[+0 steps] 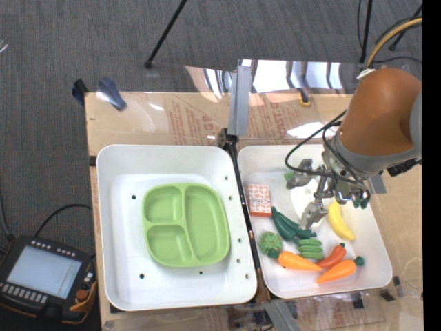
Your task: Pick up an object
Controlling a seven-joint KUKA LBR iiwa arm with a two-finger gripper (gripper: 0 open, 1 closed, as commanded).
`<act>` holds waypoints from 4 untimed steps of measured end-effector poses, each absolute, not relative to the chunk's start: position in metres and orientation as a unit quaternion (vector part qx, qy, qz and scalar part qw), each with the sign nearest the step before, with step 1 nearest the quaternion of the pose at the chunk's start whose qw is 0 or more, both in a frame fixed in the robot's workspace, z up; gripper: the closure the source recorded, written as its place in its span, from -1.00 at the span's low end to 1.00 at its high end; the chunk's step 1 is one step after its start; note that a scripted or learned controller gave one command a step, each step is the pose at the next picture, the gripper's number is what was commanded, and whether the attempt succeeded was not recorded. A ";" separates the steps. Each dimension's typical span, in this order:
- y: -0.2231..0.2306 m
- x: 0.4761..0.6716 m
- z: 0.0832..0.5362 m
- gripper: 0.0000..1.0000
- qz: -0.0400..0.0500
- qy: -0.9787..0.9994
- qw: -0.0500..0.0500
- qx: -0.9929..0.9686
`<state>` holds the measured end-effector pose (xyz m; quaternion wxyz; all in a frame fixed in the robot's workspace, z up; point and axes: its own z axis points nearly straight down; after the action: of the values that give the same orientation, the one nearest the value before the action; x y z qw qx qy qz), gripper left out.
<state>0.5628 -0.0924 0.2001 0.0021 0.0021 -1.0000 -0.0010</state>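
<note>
Jaws (pixel 311 216) hover over cucumber (pixel 289 225); banana (pixel 340 221) beside.

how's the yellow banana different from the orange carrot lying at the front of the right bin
The yellow plastic banana is smooth, curved and one colour all over; the orange toy carrot is straight, tapered and has a green end. The banana lies steeply, nearly along the right white bin's length, close to the gripper; the carrot lies crosswise near the front edge, beside a green broccoli floret. Both are toy foods resting loose in the same bin.
</note>
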 end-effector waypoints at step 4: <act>-0.098 0.553 0.086 -1.00 -0.001 -0.984 0.002 -0.179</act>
<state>0.5526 -0.0976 0.0859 0.0024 -0.1794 -0.9838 -0.0006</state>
